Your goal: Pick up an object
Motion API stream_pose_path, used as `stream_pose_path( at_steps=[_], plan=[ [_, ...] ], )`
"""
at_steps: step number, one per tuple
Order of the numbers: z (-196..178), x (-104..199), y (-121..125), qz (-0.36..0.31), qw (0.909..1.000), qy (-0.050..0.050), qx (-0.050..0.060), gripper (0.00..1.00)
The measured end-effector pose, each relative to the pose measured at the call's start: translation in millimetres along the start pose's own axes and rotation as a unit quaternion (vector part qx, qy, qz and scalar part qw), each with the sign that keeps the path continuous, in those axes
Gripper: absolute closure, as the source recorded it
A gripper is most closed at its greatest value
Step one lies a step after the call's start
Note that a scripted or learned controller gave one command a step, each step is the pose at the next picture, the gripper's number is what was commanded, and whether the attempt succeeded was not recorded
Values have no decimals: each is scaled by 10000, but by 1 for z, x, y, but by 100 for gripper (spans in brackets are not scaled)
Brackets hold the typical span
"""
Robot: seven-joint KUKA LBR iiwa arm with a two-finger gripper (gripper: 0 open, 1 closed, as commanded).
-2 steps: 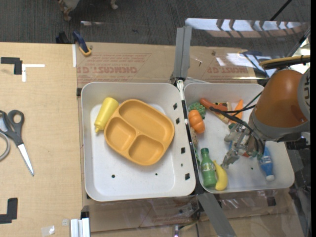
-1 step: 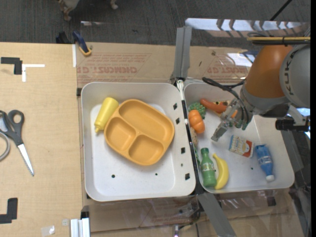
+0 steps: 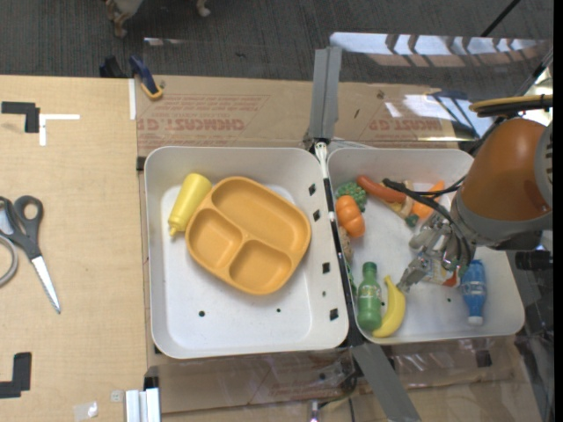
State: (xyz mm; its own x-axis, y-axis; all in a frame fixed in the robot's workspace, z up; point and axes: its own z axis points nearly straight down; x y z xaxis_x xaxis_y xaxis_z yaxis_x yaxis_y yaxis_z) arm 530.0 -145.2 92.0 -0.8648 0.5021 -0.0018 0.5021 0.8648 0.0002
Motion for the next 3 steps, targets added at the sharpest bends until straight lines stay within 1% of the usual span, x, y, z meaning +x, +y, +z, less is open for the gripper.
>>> stream_pose_path(
  at_steps=[1,2,3],
  plan=[
    [-9,-107,58,1655,9862,-23,-8,0],
    [-23,-109,60,1632,9866,-65,-24,100],
    [1,-13,18,959,9954,8,3,100]
  ],
)
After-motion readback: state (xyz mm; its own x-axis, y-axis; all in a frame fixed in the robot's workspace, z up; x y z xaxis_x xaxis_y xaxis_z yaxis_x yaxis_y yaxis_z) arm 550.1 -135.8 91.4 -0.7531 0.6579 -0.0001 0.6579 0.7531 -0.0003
